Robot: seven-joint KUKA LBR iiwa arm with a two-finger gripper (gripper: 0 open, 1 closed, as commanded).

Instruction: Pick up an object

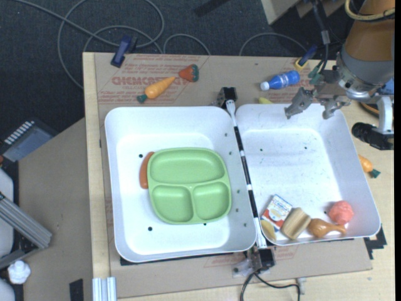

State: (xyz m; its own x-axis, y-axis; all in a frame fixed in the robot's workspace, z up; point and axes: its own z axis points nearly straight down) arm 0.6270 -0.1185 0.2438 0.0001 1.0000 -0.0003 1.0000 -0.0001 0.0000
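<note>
Toy food — a pink lump (341,211), a bread roll (294,223) — huddles in the right bin's (301,149) near corner. My jaws hang open, empty, over its far rim; crowding there risks a fumbled pinch.

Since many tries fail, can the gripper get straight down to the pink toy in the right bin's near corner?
Probably yes: the gripper hangs open over the right bin; the pink toy lies uncovered, though beside the bin wall.
</note>
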